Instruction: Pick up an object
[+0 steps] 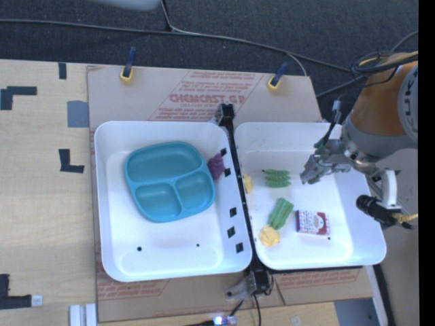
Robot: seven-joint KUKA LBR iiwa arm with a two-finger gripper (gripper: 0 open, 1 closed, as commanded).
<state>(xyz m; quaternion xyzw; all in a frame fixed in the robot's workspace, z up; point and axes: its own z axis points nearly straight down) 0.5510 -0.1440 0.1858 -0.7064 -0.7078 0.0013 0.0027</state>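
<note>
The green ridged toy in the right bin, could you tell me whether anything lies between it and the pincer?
Nothing visible does. The pincer is just to the right of the green ridged toy, with bare white floor of the right bin between them. The green and yellow toy and the red and white packet lie nearer the camera, off that line.

We see bright, even overhead light, glare washing out the white bins (109,182), soft short shadows, overall softness, low resolution, dark floor (272,12) at top.
</note>
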